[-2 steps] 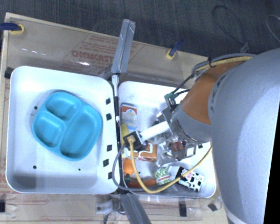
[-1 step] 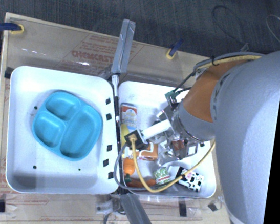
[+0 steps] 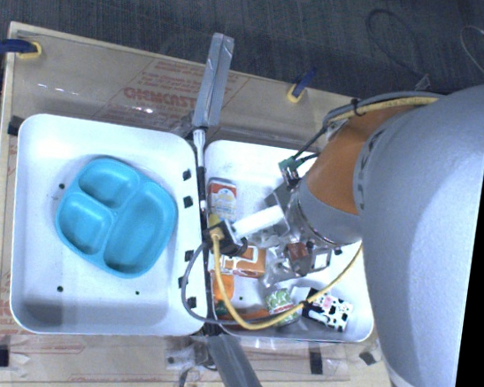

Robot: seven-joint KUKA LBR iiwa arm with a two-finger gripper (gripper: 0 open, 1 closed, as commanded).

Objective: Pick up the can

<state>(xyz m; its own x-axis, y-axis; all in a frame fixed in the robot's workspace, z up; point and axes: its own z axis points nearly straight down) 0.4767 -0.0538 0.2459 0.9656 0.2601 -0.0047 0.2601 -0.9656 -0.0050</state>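
Observation:
The can (image 3: 222, 196), small with a red and white label, lies near the left wall of the right bin (image 3: 256, 156), toward its far end. My gripper (image 3: 292, 260) hangs low over the middle of that bin, to the right of the can and a little nearer the front, apart from it. The grey arm with its orange band (image 3: 340, 166) covers much of the bin's right half. Below the gripper lie an orange flat packet (image 3: 246, 260) and a small green item (image 3: 279, 301).
A blue divided plate (image 3: 118, 215) rests in the left bin (image 3: 31, 293). A black-and-white cow-patterned item (image 3: 331, 311) lies at the right bin's front right corner. A yellow cable (image 3: 246, 321) loops along the right bin's front. A grey divider bar (image 3: 211, 85) runs between the bins.

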